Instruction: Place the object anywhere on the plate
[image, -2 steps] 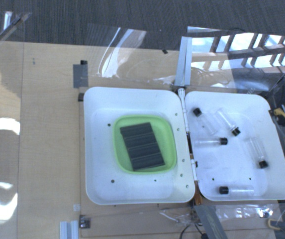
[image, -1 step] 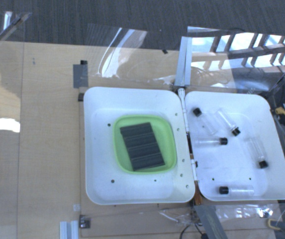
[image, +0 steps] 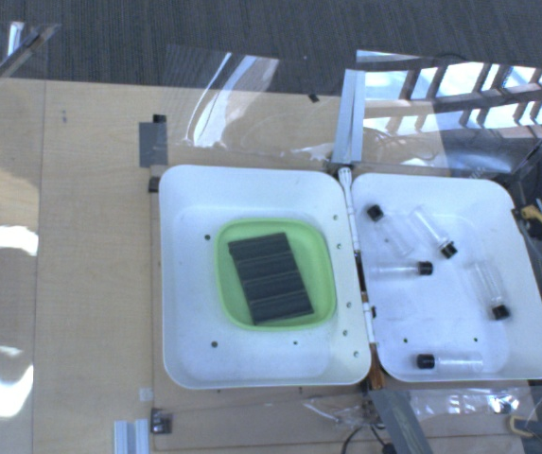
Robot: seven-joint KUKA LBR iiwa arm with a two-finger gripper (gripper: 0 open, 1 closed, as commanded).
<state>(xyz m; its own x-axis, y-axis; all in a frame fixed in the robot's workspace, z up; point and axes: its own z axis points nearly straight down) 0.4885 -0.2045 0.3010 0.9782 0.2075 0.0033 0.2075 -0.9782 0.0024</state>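
Two shallow white bins sit side by side on a pale wooden bench [image: 81,253], seen from above at a slant. The left bin [image: 185,348] holds a green plate [image: 226,287] with rounded corners, set roughly at the bin's middle. A dark ribbed block [image: 270,278] lies flat on that plate, turned slightly askew, its whole outline inside the green rim and clear of the bin's white floor. The right bin [image: 526,348] carries five clear vials with black caps, scattered well apart: one at the far left corner [image: 375,213], one just right of it [image: 436,236], one lying crosswise near the middle [image: 403,270], one towards the right wall [image: 491,294] and one along the near edge [image: 450,359]. The bins meet along a hinged seam, and a grey metal post [image: 349,121] rises from the far end of that seam. Bright window reflections streak the bench on the left and beyond the right bin. Dark carpet [image: 204,17] fills the far ground. How the gripper is set, spread or pressed together, cannot be told from this angle.
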